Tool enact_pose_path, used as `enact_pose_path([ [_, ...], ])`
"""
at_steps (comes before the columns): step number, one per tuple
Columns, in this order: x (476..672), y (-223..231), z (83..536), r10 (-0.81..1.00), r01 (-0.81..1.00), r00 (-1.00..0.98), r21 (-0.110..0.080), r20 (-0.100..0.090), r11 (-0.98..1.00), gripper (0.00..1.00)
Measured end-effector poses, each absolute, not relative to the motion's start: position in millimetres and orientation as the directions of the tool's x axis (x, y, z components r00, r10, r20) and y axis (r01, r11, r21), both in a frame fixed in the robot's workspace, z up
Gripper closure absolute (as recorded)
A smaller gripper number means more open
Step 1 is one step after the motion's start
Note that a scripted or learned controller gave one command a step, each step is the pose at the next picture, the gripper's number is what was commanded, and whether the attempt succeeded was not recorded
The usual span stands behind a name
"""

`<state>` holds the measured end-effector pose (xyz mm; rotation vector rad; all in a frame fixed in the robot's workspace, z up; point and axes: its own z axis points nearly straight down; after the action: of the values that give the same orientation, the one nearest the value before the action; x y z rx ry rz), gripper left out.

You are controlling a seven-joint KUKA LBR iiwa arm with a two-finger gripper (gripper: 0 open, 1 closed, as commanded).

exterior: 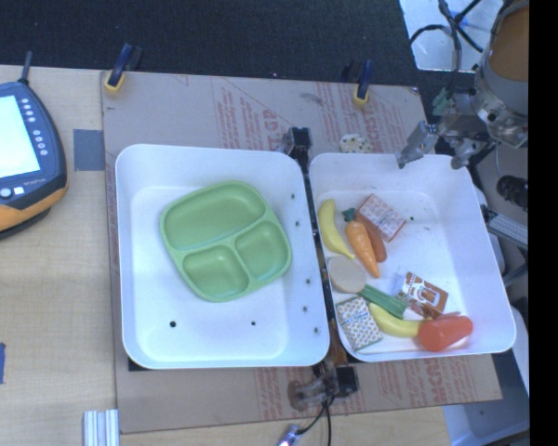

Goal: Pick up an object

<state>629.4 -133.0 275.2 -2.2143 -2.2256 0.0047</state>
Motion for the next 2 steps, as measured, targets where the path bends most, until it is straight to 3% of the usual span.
enact_pose_path([
  [1,602.2,-100,187,1.0,1.0,-0.006,-0.005,-0.002,0.006,0.0],
  [2,584.0,-133,103,1.0,1.0,-0.002,0.012,-0.004,0.003,0.0],
])
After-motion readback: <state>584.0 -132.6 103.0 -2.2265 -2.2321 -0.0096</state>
